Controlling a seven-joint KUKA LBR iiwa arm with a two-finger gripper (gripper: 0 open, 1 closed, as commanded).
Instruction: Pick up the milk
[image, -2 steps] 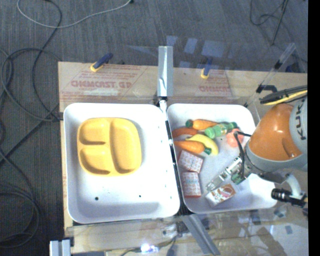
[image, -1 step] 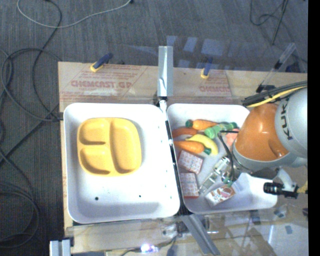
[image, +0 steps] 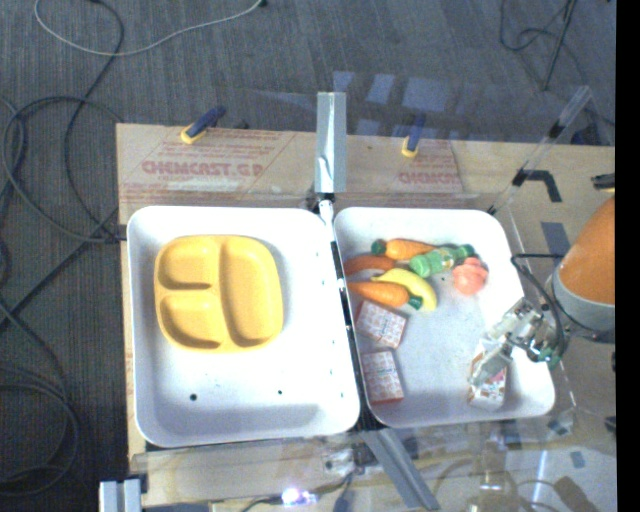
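Note:
The milk (image: 487, 378), a small white carton with a red base, lies tilted in the right bin (image: 440, 395) near its front right corner. My gripper (image: 520, 335) hangs at the bin's right wall, just up and right of the carton's top end and very close to it. Whether it touches the carton is unclear from here. The grey wrist and orange band (image: 600, 255) reach in from the right edge.
Carrots (image: 385, 293), a banana (image: 415, 285), a green item (image: 435, 263) and a peach (image: 470, 277) crowd the right bin's back. Two pink patterned boxes (image: 381, 325) (image: 382, 375) lie at its left. The left bin (image: 170, 400) holds a yellow divided plate (image: 220, 291).

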